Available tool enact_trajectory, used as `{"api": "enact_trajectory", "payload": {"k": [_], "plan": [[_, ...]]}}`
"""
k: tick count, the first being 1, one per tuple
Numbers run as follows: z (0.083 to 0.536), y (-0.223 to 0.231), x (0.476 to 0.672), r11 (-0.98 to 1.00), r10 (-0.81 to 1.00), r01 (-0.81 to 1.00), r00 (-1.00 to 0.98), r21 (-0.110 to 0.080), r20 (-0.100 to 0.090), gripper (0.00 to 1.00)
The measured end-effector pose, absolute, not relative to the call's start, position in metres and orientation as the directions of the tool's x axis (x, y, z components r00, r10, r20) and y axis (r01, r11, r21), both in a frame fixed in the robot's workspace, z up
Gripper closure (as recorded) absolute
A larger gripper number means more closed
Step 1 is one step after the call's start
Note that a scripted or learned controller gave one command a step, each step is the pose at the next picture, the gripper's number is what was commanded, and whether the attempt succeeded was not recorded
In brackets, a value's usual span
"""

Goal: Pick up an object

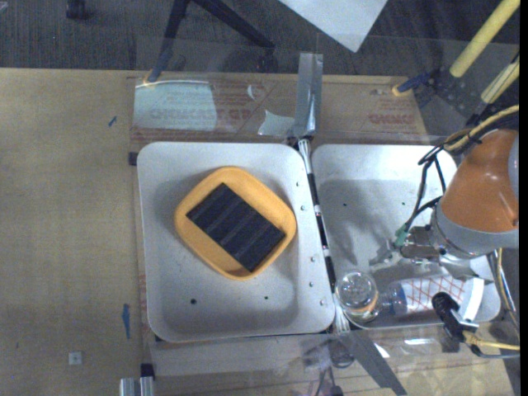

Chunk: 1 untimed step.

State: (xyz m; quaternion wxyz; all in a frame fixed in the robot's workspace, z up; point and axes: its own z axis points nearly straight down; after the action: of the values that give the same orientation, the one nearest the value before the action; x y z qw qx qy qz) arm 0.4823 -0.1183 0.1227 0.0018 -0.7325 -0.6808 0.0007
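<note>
Grey metal gripper [410, 250] low over the right bin [363, 180], under the arm's orange band [485, 190]. Cannot tell if open or shut; too small and partly hidden by the wrist. Holds nothing that can be seen.

Just below it, one clear bottle [369, 295] lying on its side at the near edge of that bin. Beside the bottle, one red-checked thing [427, 290], partly hidden by the arm, hard to make out.

Well apart, in the left bin [157, 221], one yellow dish [235, 223] with a dark ribbed inside.

Two white bins, side by side.
</note>
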Motion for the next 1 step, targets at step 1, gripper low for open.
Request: {"api": "enact_trajectory", "payload": {"k": [1], "plan": [[0.0881, -0.1458, 0.5536, -0.068, 0.998, 0.998, 0.068, 0.008, -0.001, 0.0]]}}
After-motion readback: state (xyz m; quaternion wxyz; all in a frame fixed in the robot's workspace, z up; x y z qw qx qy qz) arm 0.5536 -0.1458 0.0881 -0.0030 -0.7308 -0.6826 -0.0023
